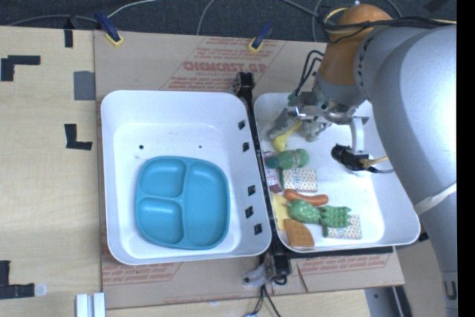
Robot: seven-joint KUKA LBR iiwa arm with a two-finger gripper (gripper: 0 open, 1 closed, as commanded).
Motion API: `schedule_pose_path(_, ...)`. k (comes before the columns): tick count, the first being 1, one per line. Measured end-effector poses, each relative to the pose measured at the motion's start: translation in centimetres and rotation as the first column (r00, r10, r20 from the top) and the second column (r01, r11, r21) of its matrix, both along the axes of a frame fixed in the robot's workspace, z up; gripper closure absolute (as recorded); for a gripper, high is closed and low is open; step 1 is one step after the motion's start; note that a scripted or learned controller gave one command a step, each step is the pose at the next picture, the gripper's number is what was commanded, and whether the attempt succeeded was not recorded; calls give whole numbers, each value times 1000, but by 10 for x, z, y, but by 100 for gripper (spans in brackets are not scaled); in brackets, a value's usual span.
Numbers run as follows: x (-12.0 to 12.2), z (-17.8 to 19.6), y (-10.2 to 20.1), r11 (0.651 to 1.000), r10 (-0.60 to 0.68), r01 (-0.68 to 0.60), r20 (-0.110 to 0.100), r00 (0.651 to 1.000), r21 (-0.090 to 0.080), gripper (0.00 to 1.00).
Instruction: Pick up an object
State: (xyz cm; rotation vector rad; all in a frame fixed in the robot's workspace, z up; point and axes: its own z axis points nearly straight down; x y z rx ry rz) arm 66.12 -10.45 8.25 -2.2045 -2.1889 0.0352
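With the gripper (297,122) low in the right bin (386,215), just above the green toy (288,158) and beside a yellow piece (280,139), I cannot tell how its jaws stand, so it should probably settle squarely over one item before lifting.

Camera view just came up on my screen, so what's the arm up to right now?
The grey arm's gripper is down in the right bin, near its back-left corner, above a yellow item. Nothing visibly sits between its fingers. A pile of toy food lies along that bin's left side: a green vegetable, a sausage and a green crocodile-like toy. The left bin holds a blue divided plate, untouched.
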Motion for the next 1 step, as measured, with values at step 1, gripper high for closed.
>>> schedule_pose_path(1,-1,10,-3,1000,1,-1,-3,1000,-7,100)
